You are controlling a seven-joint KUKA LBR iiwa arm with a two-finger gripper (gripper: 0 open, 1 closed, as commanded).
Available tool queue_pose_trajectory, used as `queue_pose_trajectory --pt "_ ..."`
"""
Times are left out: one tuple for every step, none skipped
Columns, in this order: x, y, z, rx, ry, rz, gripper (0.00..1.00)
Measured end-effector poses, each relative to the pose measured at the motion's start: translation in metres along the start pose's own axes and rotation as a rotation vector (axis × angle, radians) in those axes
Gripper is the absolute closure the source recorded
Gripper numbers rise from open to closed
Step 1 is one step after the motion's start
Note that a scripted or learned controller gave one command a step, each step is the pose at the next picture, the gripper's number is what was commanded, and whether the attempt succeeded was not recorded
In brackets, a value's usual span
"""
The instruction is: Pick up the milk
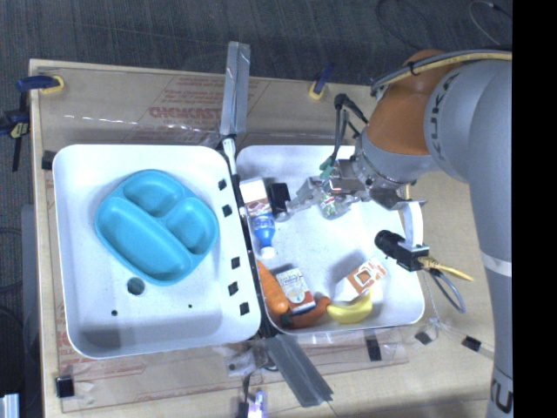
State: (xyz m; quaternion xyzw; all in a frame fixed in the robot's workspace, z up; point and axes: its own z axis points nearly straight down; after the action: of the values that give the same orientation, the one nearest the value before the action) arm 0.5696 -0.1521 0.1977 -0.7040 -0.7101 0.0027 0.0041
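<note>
Camera view — right bin (393,307) crowded, left bin (87,320) carrying a blue divided plate (157,225) at centre. Likely milk: small carton (366,277) with orange-and-white print, lying tilted at about 4 o'clock in the right bin, just above a banana (352,310). Second carton (294,287) at 6 o'clock next to a carrot (272,293); brown-topped carton (253,197) at 9 o'clock against the dividing wall, blue-capped bottle (262,231) just below it. Labels too small to read, so target is a judgement.

Hand (329,190) at roughly 12 o'clock of the right bin, low among crinkled clear wrap; can't tell if open or closed.

Advice: shift toward 4 o'clock, align across the carton's narrow flat faces, descend square — waxed card slick, box light and likely to skid or tip. Avoid pinching the soft, curved banana alongside.
</note>
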Motion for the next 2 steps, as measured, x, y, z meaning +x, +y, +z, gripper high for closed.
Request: queue_pose_trajectory --pt "-0.058 -0.043 0.067 0.000 0.000 0.089 0.00" --pt "-0.055 -0.094 0.086 -0.002 0.001 0.097 0.00"
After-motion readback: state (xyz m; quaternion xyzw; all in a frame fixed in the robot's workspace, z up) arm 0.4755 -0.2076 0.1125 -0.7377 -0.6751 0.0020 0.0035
